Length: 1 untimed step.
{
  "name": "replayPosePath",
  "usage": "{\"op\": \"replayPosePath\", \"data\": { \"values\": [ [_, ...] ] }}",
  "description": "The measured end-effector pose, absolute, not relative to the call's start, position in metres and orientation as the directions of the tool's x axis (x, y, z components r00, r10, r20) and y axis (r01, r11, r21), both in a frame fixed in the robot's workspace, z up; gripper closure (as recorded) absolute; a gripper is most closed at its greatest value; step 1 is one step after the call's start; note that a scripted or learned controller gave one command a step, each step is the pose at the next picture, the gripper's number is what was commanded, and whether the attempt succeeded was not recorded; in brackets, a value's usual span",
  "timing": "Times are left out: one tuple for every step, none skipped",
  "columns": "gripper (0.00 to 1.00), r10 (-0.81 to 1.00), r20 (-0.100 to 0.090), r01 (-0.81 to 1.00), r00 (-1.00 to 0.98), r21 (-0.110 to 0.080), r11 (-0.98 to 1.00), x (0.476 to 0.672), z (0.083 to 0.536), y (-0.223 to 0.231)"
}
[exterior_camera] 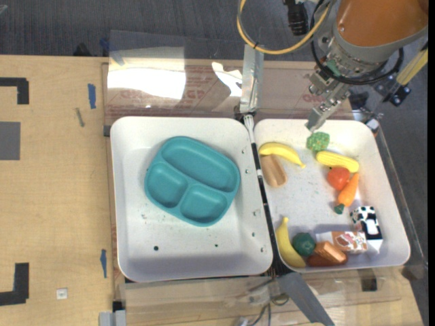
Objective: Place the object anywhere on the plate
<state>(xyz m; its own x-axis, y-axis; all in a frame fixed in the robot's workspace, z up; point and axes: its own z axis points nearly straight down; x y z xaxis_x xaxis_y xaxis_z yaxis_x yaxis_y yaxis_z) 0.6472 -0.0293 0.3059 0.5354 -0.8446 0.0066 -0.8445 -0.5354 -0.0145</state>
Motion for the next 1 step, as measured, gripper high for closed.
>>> {"op": "replayPosePath", "data": {
  "values": [
    [1.00,-0.779,-0.011,-0.779,0.627,0.001,-0.627,0.5865,0.2247,0.0506]
  ]
}}
